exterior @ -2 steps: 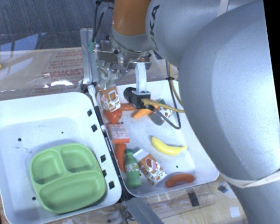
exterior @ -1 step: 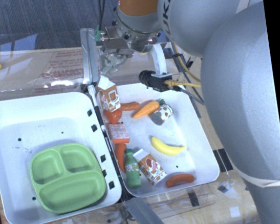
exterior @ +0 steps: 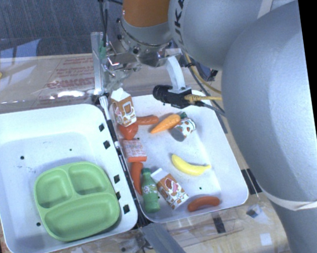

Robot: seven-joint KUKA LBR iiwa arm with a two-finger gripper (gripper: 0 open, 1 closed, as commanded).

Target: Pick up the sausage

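Observation:
The sausage (exterior: 203, 202), reddish-brown and short, lies near the front wall of the right bin (exterior: 222, 143). My gripper (exterior: 107, 66) hangs at the far end of the divider between the two bins, under the orange band of the arm. It is well away from the sausage, at the opposite end of the right bin. It stands just above a small brown and white carton (exterior: 123, 107).
The right bin also holds a carrot (exterior: 165, 123), a banana (exterior: 190, 164), a green bottle (exterior: 149, 192), a second carton (exterior: 171, 189), a small patterned cup (exterior: 185, 128), a red packet (exterior: 134, 149) and orange-red pieces by its left wall. A green divided plate (exterior: 75, 202) sits in the left bin (exterior: 8, 138).

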